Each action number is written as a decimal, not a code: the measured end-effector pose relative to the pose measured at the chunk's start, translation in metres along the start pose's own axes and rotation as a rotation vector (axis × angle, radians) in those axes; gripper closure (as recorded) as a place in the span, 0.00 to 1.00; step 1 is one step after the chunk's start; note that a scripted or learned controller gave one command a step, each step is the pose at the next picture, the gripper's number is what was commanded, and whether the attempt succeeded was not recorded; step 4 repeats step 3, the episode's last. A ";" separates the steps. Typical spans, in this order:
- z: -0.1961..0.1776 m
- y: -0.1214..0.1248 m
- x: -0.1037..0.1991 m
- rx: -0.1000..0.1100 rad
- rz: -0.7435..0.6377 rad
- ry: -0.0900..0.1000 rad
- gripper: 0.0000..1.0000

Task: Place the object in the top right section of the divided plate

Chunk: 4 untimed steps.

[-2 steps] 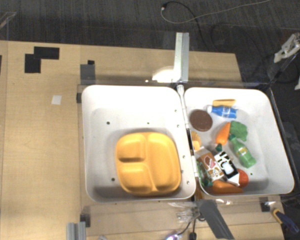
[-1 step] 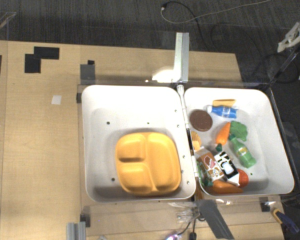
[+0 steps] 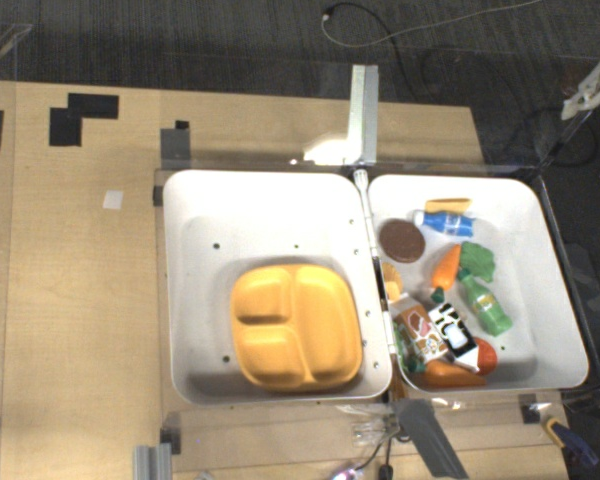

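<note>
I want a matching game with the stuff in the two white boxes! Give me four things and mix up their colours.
Things:
1. divided plate
2. round disc
3. carrot
4. bottle at the far end of the right bin

Colours:
A. brown
B. blue
C. yellow
D. orange

Pairs: 1-C, 2-A, 3-D, 4-B

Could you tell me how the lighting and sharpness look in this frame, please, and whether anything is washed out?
Camera view: soft overall, fine detail blurred, so labels on the items in the right bin are unreadable; a bright glare patch sits on the bench behind the bins; the left bin is evenly lit, with a soft shadow beside the yellow divided plate; the dark floor behind is dim.
</note>
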State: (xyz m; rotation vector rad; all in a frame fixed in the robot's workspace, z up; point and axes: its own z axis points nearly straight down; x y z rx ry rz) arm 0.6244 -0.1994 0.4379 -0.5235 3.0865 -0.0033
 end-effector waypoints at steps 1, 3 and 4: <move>0.001 -0.002 0.008 -0.001 -0.204 0.000 0.00; 0.027 0.020 -0.018 0.001 0.490 0.001 0.00; 0.027 0.020 -0.018 0.001 0.490 0.001 0.00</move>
